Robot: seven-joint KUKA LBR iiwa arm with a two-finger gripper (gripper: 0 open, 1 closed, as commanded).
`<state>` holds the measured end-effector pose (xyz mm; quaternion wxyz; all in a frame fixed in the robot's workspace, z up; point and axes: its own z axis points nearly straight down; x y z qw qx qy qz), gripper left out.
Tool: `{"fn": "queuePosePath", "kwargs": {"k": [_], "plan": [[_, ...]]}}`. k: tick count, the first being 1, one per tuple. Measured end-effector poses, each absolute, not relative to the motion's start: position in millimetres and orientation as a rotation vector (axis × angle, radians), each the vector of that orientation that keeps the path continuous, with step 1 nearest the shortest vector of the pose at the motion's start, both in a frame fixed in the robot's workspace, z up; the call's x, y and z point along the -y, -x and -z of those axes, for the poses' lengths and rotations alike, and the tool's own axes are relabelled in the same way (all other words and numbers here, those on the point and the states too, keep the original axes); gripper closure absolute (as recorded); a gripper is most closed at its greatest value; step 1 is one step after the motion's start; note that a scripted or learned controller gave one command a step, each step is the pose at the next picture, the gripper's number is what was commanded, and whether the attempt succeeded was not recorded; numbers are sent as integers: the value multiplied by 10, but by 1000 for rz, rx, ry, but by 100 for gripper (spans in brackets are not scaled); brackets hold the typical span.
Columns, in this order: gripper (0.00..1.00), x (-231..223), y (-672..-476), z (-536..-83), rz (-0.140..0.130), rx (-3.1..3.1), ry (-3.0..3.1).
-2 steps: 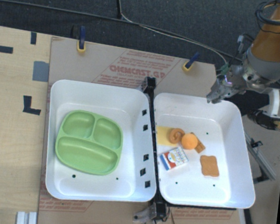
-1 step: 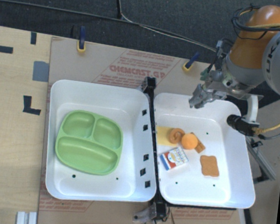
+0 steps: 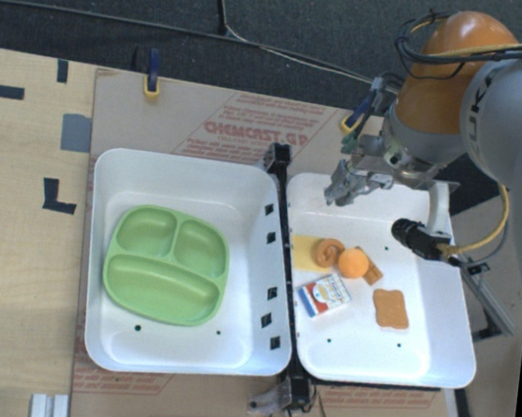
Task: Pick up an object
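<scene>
The right white bin (image 3: 430,365) holds several small items: a yellow flat piece (image 3: 303,251), a brown curled pastry (image 3: 330,252), an orange ball (image 3: 355,263), a red, white and blue carton (image 3: 325,295) and a toast-coloured slab (image 3: 390,308). My gripper (image 3: 342,192) hangs over the bin's far left corner, above and behind the pastry, apart from all the items. Nothing shows between its fingers.
The left white bin (image 3: 114,175) holds a green divided plate (image 3: 167,263). A black divider with clips (image 3: 276,242) runs between the bins. A black cable part (image 3: 418,238) of the arm reaches over the right bin's far side.
</scene>
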<state>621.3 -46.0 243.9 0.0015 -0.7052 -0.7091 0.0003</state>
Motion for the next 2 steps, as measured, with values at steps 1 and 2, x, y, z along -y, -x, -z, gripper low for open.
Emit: {"fn": "queuePosePath", "kwargs": {"k": [1, 2], "plan": [[100, 28, -6158, -2332, -3, 2225, 2214], [100, -458, -6138, -2369, 0, 2227, 2212]]}}
